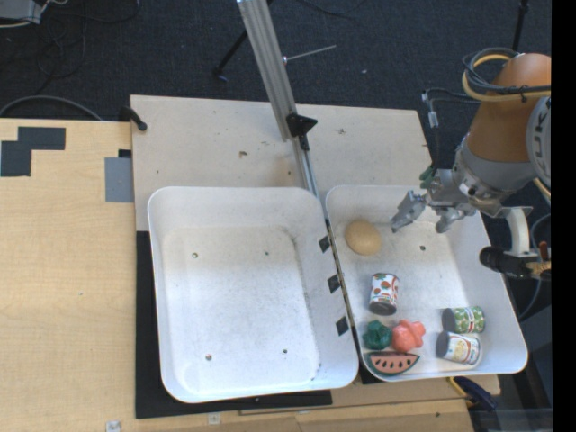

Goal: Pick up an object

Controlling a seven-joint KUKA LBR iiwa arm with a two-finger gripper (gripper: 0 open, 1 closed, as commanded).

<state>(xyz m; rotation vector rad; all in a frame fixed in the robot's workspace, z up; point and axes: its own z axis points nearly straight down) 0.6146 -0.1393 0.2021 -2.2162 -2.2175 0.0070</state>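
Basically all candidates sit in the right bin (pixel 504 354), loose and apart, so each is reachable: watermelon slice (pixel 393 364) nearest, then cans (pixel 460 347), spotted can (pixel 383 292), tan ball (pixel 363 238). Left bin (pixel 171 241) bare. Farther back, gripper (pixel 431 214) hangs over the right bin's far end, fingers spread wide, holding nothing, arm angled in from right.

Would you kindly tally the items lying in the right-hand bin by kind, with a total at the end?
Cans: 3 — spotted can, green can, white-and-yellow can
Tan ball: 1
Toy foods: 3 — green piece, orange-red piece, watermelon slice
Total: 7
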